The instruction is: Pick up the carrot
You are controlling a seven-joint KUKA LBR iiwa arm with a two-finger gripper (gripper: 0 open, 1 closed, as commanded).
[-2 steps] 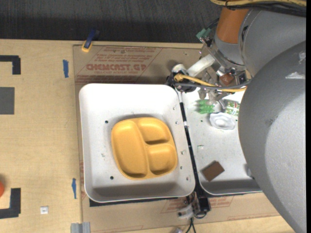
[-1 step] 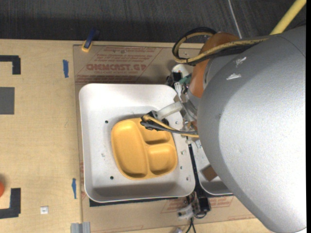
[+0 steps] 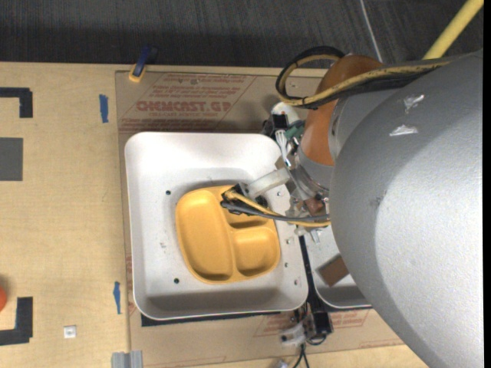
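Gripper [image 3: 304, 205] sits low over the seam btw the two bins, at the right rim of the left bin [image 3: 153, 167]. You can't tell from this angle whether it's apart or closed, since the wrist & grey arm [image 3: 414, 205] cover it from above. Carrot: you can't tell where it lies, nor which way its long axis or tip points. The arm hides most of the right bin [image 3: 341, 301], w/ just a strip at its left side on show. In that strip you get a flat brown piece [image 3: 332, 271], too covered to ID.

Left bin holds a yellow dish [image 3: 207, 240] w/ two compartments, the big one to the left, the smaller to the right. It lies flat near the bin's centre, its upper right edge just beside the gripper. Both bins rest on a cardboard sheet [image 3: 184, 98] w/ red print.

Far left on the bench [image 3: 61, 205], an orange-red blob [image 3: 2, 299] is cut by the frame edge, well apart from the bins; can't say what it is.
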